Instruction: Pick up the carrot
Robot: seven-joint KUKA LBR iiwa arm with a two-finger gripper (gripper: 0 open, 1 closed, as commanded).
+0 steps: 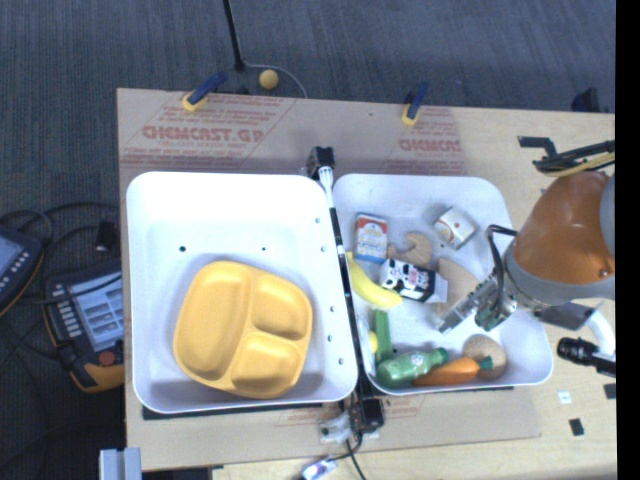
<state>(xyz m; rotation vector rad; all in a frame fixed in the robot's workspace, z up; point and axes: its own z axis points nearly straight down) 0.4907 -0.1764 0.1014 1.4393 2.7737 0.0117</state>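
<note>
Dark grey carpet (400, 28) surrounds the cardboard-topped bench (290, 128), clamped at its far edge. The left bin (160, 208) holds a yellow divided tray (243, 328). In the cluttered right bin (490, 193), the pincer (470, 310) hovers with fingers spread, gripping nothing. The carrot (447, 372) lies along the near wall, touching a green bottle (408, 364).

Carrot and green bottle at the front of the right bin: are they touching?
Touching. In the camera view the carrot lies against the green bottle along the right bin's front wall, with no white floor showing between them.
</note>
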